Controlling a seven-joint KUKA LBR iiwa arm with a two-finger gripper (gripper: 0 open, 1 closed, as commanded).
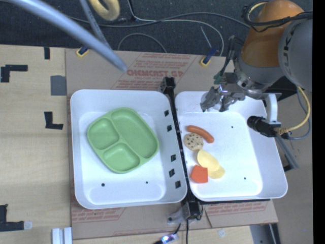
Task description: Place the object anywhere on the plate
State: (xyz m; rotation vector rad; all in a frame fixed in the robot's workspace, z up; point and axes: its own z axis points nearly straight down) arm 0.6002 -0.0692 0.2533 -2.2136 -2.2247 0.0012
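Looking down on both bins, we saw the gripper (213, 102) up over the far edge of the right bin (254, 182). We could not tell how its jaws stood. It held nothing that we could see, so we thought the picking-up step was not yet done. Next it had to reach down for a toy food. The sausage (199, 132) lay nearest, long and reddish. The green plate (122, 139) sat in the left bin (86, 187).

A grey arm (299, 39) with an orange band (269, 27) was seen; beside the band, yellow and black cables (299, 121) were looped.
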